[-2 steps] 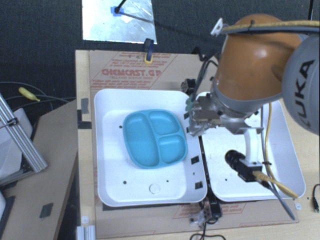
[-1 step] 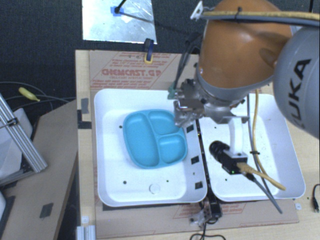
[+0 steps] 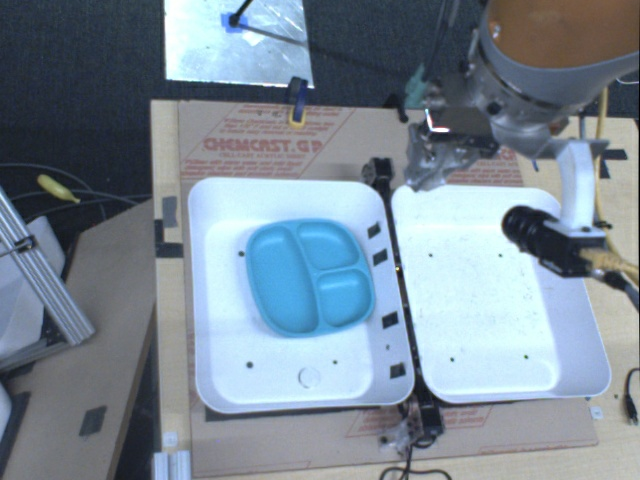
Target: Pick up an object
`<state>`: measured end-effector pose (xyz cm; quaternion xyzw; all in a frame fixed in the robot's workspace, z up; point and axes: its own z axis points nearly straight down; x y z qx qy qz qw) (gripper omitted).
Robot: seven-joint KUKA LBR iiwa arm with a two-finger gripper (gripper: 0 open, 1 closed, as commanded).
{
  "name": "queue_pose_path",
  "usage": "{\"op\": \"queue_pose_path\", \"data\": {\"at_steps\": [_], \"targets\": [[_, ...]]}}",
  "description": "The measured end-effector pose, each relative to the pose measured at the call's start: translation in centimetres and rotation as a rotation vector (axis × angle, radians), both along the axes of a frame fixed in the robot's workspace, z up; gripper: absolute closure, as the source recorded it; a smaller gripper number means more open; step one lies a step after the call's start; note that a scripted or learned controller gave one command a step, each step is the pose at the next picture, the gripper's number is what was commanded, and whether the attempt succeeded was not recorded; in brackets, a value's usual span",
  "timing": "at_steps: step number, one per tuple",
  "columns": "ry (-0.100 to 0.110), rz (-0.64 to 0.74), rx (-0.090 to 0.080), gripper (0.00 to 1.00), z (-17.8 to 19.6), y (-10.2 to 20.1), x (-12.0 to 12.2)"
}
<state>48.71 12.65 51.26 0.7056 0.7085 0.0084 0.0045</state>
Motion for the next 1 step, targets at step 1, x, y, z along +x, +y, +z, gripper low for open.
{"op": "queue_pose_path", "data": {"at_steps": [1], "targets": [[0.020, 0.006, -0.004, 1.00, -4.17, 7.00, -0.15]]}}
